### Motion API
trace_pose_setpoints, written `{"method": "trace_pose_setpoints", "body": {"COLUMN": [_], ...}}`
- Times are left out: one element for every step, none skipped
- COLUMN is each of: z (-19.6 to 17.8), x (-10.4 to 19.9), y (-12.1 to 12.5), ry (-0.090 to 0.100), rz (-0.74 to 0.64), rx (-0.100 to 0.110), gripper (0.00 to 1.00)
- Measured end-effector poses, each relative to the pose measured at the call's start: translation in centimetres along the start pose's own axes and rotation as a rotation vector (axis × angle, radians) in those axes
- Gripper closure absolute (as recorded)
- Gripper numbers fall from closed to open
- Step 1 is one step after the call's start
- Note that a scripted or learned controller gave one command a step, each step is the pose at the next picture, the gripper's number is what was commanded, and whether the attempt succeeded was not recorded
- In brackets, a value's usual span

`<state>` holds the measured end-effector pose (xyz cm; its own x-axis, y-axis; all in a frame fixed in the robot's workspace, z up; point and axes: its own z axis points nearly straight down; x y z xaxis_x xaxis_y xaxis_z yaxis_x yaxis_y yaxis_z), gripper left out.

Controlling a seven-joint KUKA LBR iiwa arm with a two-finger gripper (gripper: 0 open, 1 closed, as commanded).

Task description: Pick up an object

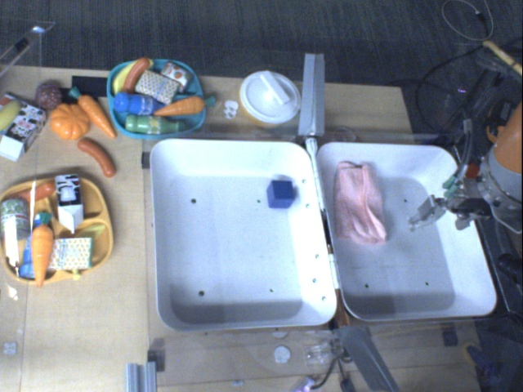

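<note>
A: Where's the gripper (435,211)?

B: Over the right bin (409,300), near its right wall, reaching in from the right. Its fingers are spread apart, with nothing between them, only white bin floor beneath.

A: And things it could pick up?

B: The nearest is a pink cloth (359,201), bunched lengthwise in the left part of that same bin, close to the wall shared with the other bin. It lies apart from the gripper, with bare floor between the two. Nothing stands in the way.

A: The other bin?

B: The left bin (204,300) holds a small blue block (281,193), up near its far right corner, well apart from the gripper and beyond the dividing walls.

A: Around the bins?

B: A white lidded container (270,98) sits on the bench behind the left bin. Further left is a blue bowl (155,127) of toy food, loose toy vegetables beside it, and a yellow tray (100,243) with more toys at the bench's left edge.
</note>
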<state>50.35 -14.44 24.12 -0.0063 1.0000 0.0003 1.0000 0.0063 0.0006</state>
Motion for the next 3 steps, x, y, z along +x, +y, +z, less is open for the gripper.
{"method": "trace_pose_setpoints", "body": {"z": [13.4,14.9,15.1], "x": [1.2,5.3,3.2], "y": [4.3,6.9,16.7], "ry": [0.0,-0.003,-0.001], "rz": [-0.061,-0.126,-0.191], "rx": [0.0,-0.016,-0.007], "gripper": [0.0,0.0,0.0]}}
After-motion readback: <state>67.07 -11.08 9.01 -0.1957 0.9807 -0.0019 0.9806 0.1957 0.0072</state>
